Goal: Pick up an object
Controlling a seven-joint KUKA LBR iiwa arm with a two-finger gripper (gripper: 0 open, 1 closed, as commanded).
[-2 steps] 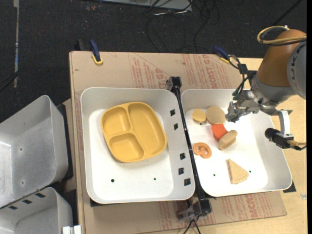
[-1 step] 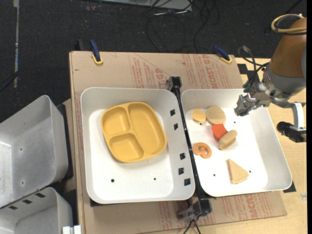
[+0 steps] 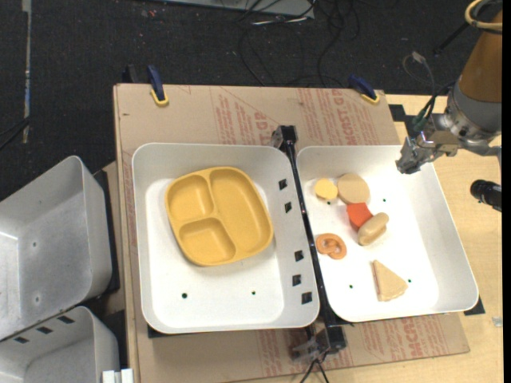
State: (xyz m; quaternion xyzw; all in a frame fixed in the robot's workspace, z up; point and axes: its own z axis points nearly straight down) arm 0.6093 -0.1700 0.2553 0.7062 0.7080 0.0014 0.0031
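Here the fingers (image 3: 409, 163) hover over the right bin's (image 3: 447, 238) one o'clock corner.
Their opening cannot be told; nothing visibly held.

Yellow divided plate (image 3: 217, 215) in left bin (image 3: 152, 294); blue clamps (image 3: 157, 86), probably, on board.

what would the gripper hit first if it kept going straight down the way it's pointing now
Probably the bare floor of the right bin near its far right corner. The gripper hangs over that corner, apart from the food pieces; the nearest, a round tan piece, lies to its left. Depth is uncertain.
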